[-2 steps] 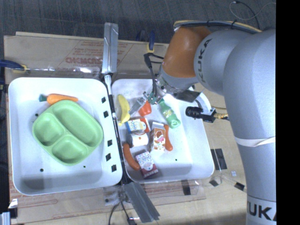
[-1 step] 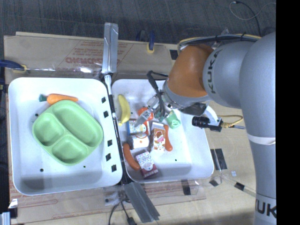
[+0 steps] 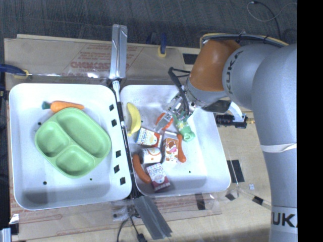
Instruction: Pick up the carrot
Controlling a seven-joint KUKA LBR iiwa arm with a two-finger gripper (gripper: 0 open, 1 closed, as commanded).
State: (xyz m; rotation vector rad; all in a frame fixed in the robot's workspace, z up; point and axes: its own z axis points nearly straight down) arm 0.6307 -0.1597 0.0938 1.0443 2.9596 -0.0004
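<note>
The carrot (image 3: 67, 105) lies in the left bin (image 3: 20, 135), touching the green tray (image 3: 73, 142). Likely light, rigid, smooth plastic (grip mid-body). The end effector (image 3: 177, 110) hovers over the right bin; its opening cannot be told.

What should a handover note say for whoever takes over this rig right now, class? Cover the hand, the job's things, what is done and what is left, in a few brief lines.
Hand: low over the right bin, among the clutter near its top middle; whether it grips anything cannot be told.
Carrot: in the left bin, at the top, lying beside the green divided plate, away from the hand.
Right bin also has a banana, small cartons and other toy foods.
Done: carrot not picked up.
Left: move the hand across to the left bin, grasp the carrot, lift it.
</note>
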